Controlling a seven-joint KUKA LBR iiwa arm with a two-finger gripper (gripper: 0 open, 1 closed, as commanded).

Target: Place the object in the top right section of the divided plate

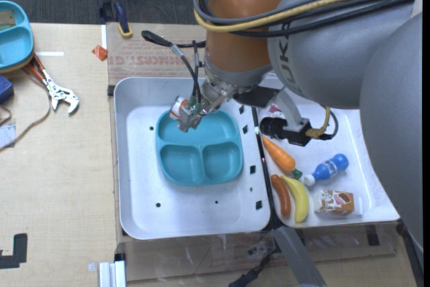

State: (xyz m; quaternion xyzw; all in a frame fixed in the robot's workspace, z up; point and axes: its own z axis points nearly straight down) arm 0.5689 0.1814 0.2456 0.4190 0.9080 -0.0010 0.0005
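One blue divided plate [200, 151] is lying in the left white bin [134, 165]. Over the plate's upper left rim the tool [189, 115] is hanging, clamping a small red-and-white object [180, 106].

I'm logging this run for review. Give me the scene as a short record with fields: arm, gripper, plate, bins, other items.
arm: reaches in from the right, over the left bin
gripper: gripper low over the plate's upper left edge; a small white and red item sits at its tip, hold unclear
plate: blue divided plate in the left bin, one large section above two smaller ones
right bin: right bin holds carrot, banana, sausage, small bottle, small carton
bench: wrench at left
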